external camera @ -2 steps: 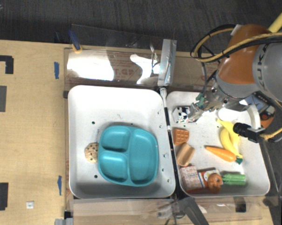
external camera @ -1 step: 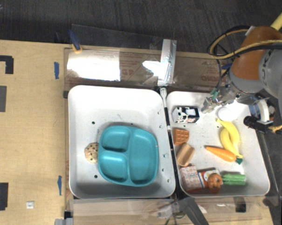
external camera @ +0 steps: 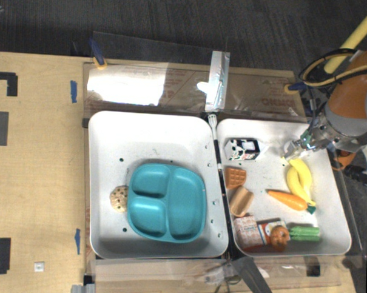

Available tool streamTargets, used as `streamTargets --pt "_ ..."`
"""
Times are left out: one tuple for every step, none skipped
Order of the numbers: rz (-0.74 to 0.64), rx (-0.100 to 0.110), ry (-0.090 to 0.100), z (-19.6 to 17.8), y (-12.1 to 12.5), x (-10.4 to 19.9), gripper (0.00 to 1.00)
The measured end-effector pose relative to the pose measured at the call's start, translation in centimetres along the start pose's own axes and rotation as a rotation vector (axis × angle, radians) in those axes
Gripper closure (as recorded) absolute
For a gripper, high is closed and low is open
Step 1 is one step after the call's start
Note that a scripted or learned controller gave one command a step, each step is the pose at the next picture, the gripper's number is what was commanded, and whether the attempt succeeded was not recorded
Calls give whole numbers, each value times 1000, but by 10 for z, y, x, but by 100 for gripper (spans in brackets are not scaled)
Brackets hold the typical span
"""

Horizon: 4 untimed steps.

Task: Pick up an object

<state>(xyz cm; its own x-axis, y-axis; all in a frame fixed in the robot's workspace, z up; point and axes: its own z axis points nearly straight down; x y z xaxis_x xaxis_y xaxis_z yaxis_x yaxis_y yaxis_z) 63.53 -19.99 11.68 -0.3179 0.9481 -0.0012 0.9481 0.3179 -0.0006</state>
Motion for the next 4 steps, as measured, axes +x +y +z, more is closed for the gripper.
streamTargets --pt "-16 12 30 2 5 16 0" --pt "124 9 1 27 29 53 0" --pt "426 -7 1 -28 -39 -10 0" --pt "415 0 8 14 -38 7 0"
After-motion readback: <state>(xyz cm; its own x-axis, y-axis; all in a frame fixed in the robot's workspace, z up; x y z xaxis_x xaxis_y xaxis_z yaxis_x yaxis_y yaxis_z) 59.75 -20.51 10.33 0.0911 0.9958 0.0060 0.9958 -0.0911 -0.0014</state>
